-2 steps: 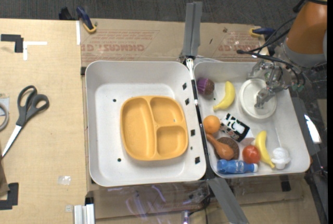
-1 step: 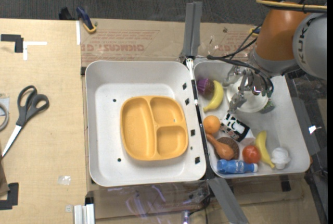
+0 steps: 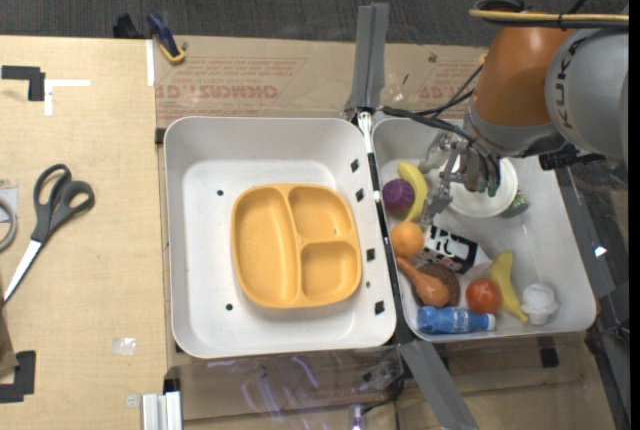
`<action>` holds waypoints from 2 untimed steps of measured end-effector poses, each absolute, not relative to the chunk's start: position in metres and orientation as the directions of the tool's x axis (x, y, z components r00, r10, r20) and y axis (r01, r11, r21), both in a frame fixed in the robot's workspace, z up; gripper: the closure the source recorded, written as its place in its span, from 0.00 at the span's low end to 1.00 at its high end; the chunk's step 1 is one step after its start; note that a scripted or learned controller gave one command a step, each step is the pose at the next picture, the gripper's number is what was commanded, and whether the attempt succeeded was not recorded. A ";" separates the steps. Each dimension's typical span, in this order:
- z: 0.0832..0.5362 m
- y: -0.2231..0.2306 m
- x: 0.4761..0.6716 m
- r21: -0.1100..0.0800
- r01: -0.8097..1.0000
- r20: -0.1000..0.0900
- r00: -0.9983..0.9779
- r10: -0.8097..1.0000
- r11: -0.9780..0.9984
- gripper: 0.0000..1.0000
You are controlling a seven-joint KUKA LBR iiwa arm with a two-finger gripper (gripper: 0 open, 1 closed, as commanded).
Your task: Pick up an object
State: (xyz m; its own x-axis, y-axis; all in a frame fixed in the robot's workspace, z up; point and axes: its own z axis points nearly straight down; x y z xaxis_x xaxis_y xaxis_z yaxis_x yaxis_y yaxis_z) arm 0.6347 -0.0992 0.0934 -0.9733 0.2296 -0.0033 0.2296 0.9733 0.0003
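Note:
My gripper hangs over the back part of the right bin, below the orange-banded wrist. Just left of it lie a purple plum and a yellow banana. A white bowl sits right under the wrist, partly hidden by it. In front of the gripper are an orange, a black-and-white packet, a brown pear-like item, a red tomato, a second banana, a white ball and a blue bottle. Nothing is seen held by the gripper.
The left bin holds a yellow divided plate. A metal divider runs between the bins. Scissors lie on the wooden bench at far left. A cardboard sheet lies behind the left bin.

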 end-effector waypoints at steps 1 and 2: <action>0.103 -0.105 0.635 -0.009 0.230 -0.008 -0.973 0.230 0.973 1.00; 0.343 -0.183 0.637 -0.001 0.080 -0.006 -0.997 0.080 0.997 1.00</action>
